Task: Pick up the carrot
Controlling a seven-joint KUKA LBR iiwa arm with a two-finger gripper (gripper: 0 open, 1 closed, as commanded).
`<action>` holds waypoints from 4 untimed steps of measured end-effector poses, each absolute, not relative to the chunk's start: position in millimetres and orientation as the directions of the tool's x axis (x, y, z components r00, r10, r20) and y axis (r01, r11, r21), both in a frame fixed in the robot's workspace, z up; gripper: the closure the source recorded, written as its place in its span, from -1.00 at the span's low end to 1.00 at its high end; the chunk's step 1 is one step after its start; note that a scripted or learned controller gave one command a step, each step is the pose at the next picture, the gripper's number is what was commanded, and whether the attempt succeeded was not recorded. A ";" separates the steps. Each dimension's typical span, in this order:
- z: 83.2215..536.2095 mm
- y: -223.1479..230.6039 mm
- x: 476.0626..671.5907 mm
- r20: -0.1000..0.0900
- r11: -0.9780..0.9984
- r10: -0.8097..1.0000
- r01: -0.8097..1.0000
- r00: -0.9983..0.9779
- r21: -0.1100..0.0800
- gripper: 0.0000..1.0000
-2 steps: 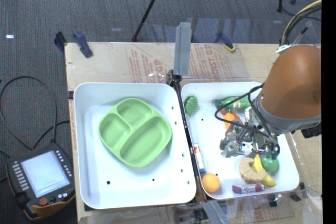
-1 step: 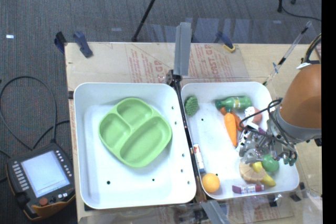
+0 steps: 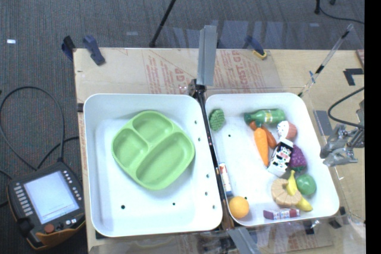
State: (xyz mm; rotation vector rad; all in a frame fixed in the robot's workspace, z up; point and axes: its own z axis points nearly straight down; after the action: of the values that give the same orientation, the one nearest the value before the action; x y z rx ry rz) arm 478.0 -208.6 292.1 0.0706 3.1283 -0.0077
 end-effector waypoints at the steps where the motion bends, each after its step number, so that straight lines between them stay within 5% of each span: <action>1: 413.1 -212.3 478.5 -0.014 1.000 -0.017 -0.017 -1.000 -0.004 1.00; 2: 384.3 -210.5 488.6 -0.001 0.990 -0.144 -0.144 -0.990 0.002 1.00; 3: 422.9 -211.7 487.9 -0.004 0.925 -0.379 -0.379 -0.925 0.000 1.00; 4: 366.8 -210.0 485.4 0.000 0.887 -0.461 -0.461 -0.887 0.005 1.00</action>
State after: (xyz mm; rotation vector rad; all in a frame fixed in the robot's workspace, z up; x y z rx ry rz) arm 485.4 -210.0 366.8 -0.7463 3.0532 0.0072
